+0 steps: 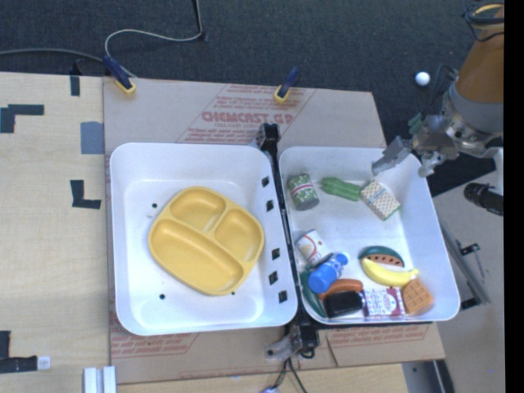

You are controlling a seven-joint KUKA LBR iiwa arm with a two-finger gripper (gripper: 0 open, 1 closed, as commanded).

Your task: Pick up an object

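Now gripper (399, 155) above right bin's far rim (352, 149), finger state unclear, nr checkered box (380, 200).

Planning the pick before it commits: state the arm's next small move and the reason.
Probably lower the gripper slightly toward the tan speckled block in the right bin. The gripper hovers at that bin's far right rim, holding nothing, and the block lies just below it, apart from the green pickle and the small can.
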